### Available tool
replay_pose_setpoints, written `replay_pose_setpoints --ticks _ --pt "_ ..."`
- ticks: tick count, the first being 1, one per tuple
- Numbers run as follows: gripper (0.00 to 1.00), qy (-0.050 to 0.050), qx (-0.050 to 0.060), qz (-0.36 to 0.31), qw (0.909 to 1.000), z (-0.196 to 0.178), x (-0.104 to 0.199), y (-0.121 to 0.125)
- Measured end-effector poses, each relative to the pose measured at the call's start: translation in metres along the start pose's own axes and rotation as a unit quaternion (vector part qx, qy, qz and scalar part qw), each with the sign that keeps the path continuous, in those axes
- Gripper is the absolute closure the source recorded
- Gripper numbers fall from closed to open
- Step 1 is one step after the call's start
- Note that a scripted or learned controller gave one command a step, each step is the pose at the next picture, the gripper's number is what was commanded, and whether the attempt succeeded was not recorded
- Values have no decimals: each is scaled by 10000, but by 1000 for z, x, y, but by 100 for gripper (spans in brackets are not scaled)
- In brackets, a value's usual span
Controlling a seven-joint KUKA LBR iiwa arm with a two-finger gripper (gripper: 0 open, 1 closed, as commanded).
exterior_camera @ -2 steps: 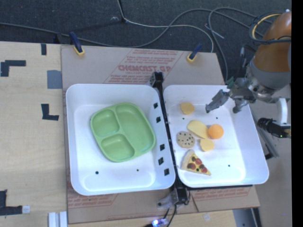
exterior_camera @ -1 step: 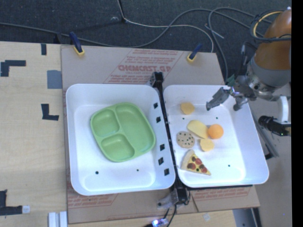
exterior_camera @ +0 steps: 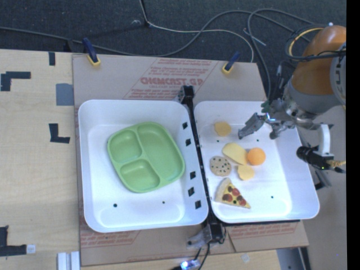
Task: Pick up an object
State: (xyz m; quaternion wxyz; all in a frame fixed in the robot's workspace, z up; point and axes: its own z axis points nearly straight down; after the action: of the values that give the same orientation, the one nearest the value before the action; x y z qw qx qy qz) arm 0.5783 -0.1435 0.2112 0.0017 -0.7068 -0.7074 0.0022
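A robotics lab: loose cables [exterior_camera: 169, 35] at twelve o'clock, cardboard [exterior_camera: 163, 77] clamped to the counter [exterior_camera: 34, 151], black tape markers [exterior_camera: 56, 134] at nine.

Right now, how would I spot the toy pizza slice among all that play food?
Look in the right-hand white bin, the one without the green tray. Among the cluster of play food there, the pizza slice lies nearest the bin's front edge, just below the round cookie. It is the only triangle, tan with red dots.

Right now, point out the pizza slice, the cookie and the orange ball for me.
pizza slice [exterior_camera: 232, 194]: camera view, middle of its topping face.
cookie [exterior_camera: 220, 165]: camera view, centre of its round top.
orange ball [exterior_camera: 256, 157]: camera view, middle of its upper surface.
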Motion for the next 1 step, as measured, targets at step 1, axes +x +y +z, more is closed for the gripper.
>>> replay_pose_setpoints --ticks 1 --pt "0 4 11 -2 10000 65 2 2"
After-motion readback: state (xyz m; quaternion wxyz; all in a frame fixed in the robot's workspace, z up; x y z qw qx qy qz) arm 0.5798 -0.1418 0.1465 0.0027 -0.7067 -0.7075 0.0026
